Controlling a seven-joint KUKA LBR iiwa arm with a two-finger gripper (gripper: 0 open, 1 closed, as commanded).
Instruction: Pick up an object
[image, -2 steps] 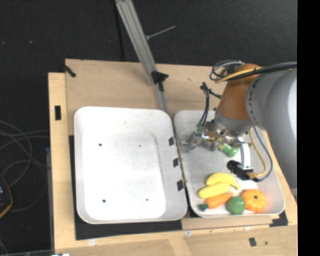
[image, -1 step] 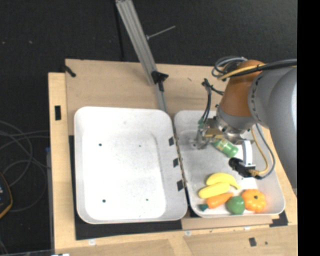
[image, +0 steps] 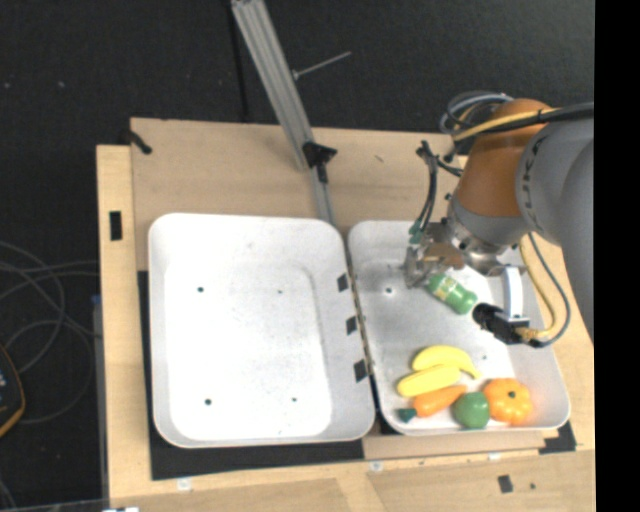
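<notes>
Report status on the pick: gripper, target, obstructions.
Gripper low over right bin, far end. Green bottle right beside it, grasp unconfirmed. Bananas, carrot, green fruit, orange pumpkin clustered at near end, apart.

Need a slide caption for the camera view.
Gripper over right bin beside green bottle; toy produce clustered near front.

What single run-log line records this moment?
task: pick up object | tool: over right bin, at green bottle | banana, carrot, pumpkin: near corner

white bins (image: 250, 330); near yellow bananas (image: 437, 370): orange carrot (image: 437, 401), green pepper (image: 471, 410), orange pumpkin (image: 509, 400); green bottle (image: 452, 293).
</notes>
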